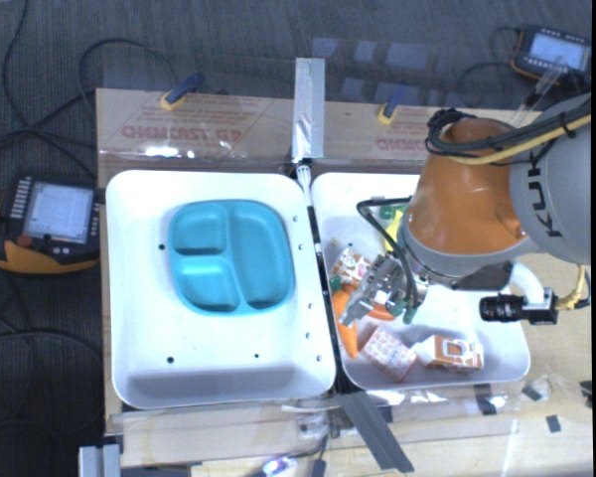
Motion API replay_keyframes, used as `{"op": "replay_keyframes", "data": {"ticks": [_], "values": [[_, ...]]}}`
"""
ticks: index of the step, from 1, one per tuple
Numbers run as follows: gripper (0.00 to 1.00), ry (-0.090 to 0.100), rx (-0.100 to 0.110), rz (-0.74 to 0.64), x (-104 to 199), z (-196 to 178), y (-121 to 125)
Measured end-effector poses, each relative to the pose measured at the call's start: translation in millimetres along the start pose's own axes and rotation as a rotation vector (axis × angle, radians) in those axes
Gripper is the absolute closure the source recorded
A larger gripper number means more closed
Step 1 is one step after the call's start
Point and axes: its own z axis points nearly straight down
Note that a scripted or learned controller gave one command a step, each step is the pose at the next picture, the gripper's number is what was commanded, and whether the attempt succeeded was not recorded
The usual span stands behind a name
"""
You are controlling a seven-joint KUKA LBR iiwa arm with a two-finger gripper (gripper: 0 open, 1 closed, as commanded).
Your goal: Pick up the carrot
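Note:
The carrot (349,339) is orange and lies by the left wall of the right bin (507,366), near its front. More orange shows just under the gripper, and I cannot tell if that is the same carrot. My gripper (375,296) hangs low over the left half of the right bin, directly above and slightly right of the carrot. The grey wrist and orange band (467,197) hide what lies beneath them.
A checkered pink packet (389,355) and an orange-and-white box (455,352) lie at the right bin's front. A small colourful pack (351,261) sits by the dividing wall, and a green item (387,210) lies farther back. The left bin (139,366) holds a blue compartment tray (228,256).

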Motion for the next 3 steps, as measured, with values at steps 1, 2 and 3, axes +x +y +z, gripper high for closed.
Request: {"op": "replay_keyframes", "data": {"ticks": [1, 2, 3], "values": [[1.00, -0.004, -0.006, 0.335, 44, 107, 119], [1.00, -0.003, 0.002, 0.281, 16, 23, 103], [1.00, -0.005, 0.001, 0.263, 11, -123, 33]]}}
